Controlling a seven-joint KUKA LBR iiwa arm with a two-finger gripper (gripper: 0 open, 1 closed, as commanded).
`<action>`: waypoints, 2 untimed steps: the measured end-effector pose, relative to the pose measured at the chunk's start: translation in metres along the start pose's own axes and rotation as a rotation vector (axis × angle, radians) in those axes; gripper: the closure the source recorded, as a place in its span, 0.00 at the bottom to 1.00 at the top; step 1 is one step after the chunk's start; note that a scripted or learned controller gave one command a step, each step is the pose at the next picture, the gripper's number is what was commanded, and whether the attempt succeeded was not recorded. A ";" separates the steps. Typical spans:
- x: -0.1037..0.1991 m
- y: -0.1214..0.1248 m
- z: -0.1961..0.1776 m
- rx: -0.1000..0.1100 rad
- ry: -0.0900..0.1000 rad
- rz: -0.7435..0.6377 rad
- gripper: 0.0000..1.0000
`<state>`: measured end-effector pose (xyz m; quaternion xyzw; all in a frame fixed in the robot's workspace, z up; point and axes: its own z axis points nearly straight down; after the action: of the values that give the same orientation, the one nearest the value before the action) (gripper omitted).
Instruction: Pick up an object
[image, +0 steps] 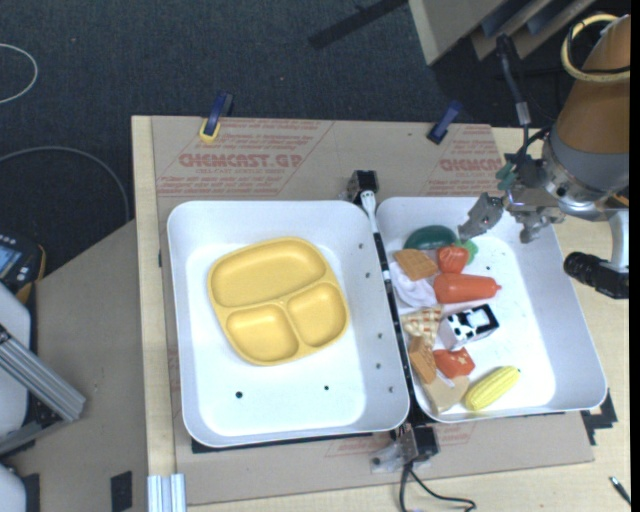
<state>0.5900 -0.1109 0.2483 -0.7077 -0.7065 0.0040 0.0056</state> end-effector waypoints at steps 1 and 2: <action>0.000 0.002 -0.007 -0.012 -0.001 -0.002 0.00; -0.001 0.001 0.057 -0.006 -0.001 -0.001 0.00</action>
<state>0.5900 -0.1121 0.1915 -0.7073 -0.7069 0.0021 0.0031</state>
